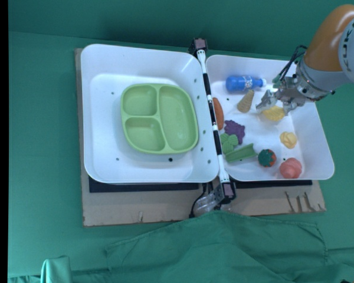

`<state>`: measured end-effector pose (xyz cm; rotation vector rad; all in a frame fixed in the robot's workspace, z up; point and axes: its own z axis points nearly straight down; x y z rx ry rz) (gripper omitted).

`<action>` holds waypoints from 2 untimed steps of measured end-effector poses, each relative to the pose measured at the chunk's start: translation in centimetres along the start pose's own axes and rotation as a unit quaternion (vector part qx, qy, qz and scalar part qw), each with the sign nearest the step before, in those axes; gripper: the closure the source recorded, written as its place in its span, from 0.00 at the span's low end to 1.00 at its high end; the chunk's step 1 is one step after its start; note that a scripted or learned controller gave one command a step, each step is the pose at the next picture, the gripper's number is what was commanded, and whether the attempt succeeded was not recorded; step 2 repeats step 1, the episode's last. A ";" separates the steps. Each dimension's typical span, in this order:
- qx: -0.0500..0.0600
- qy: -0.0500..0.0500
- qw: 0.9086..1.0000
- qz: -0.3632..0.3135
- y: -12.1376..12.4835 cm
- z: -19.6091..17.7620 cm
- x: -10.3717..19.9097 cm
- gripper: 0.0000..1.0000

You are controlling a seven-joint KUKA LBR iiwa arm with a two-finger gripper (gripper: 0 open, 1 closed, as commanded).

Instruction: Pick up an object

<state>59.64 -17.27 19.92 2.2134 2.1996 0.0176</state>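
Your tool (275, 101) sits low in the right bin (318, 149), in its upper middle, right over a yellow toy (274, 114). The toy's top edge is tucked under the metal parts, and from this slant you cannot tell whether the tool touches it or merely hangs above it. Whether the tool is spread or closed is also beyond what you can make out: the metal there is a bright tangle. So do not count anything as held yet.

Judging by how things lie, the approach is done and the grasp itself is left, then the lift. Nothing appears raised; every toy seems to rest on the bin floor.

Your nearest candidate is that yellow toy. Just to the left of the tool lies a tan cone (245, 102), and above that a blue bottle (243, 84) on its side. Further off, toward the lower edge, you have a second yellow piece (288, 139), an orange fruit (290, 168), a dark red-and-green ball (266, 157), a green stalk (241, 153), purple grapes (234, 128) and an orange carrot (218, 112) against the divider.

The left bin (100, 99) carries a green tray (159, 118) with three compartments, all bare.

If the tool comes up with the yellow toy clamped in it, you are finished; otherwise you will need another try.
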 end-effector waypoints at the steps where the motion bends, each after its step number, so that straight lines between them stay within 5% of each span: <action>1: 0.005 0.000 1.000 -0.002 0.1 1.4 2.6 1.00; 2: 0.005 0.000 1.000 -0.002 0.1 1.4 2.6 1.00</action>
